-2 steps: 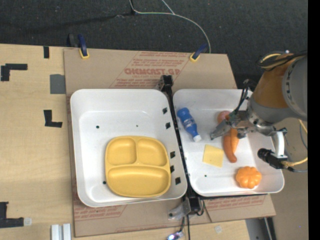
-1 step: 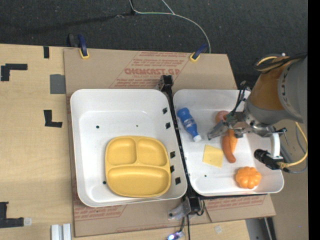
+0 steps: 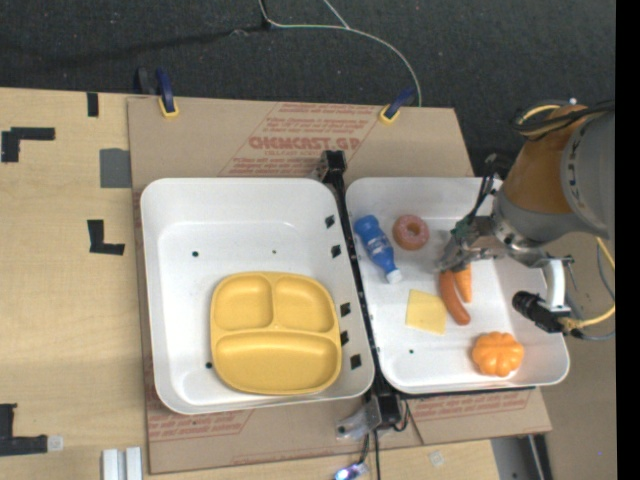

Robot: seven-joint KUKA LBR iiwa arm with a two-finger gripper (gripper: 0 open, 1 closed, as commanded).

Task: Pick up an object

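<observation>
Nearest, pumpkin, cheese and donut ring the pincer, its opening unclear, above the carrot.

I see: yellow divided tray in left white bin. Right white bin: blue bottle, pink donut, orange carrot, yellow cheese wedge, orange pumpkin.

Right bin crowded; left roomier, seemingly.
</observation>
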